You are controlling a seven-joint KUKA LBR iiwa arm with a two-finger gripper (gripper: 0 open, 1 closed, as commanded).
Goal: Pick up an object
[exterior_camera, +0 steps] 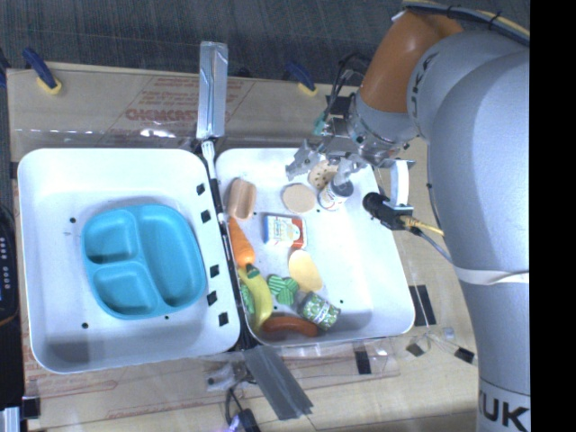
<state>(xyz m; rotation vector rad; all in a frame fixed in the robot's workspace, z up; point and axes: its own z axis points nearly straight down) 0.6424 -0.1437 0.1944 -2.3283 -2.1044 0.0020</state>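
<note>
**Hand low over the right bin, nothing lifted that we can see**

We judge the task barely begun. Every object we can make out lies on the floor of the right bin (382,268), and none of them sits between the fingers of the hand (322,171), so the pick itself is left to do, and after it the lift clear of the bin.

The hand hangs at about 12 o'clock in the right bin, close under the far wall, with the grey arm (472,151) and its orange band (396,57) coming in from 3 o'clock. We see metal parts splayed to either side of the wrist, but whether the fingers are apart or together we cannot tell (the wrist hardware and cabling crowd that spot). Just below the hand, towards 6 o'clock from it, lies a round tan disc (298,198), and the hand looks near or touching its far edge; which, we cannot say.

The other candidates lie further towards us:
- a bread roll (241,197) at 9 o'clock of the disc, beside the divider;
- a small carton (284,230) near the bin's middle;
- a carrot (241,244) along the left wall;
- a pale yellow oval piece (305,269);
- a banana (253,295), a green patterned can (319,310) and a red-brown item (286,326) heaped at 7 o'clock.

The left bin (54,178) carries a blue divided tray (142,259), well apart from the hand.

Our guess is that the disc is the nearest target.
</note>
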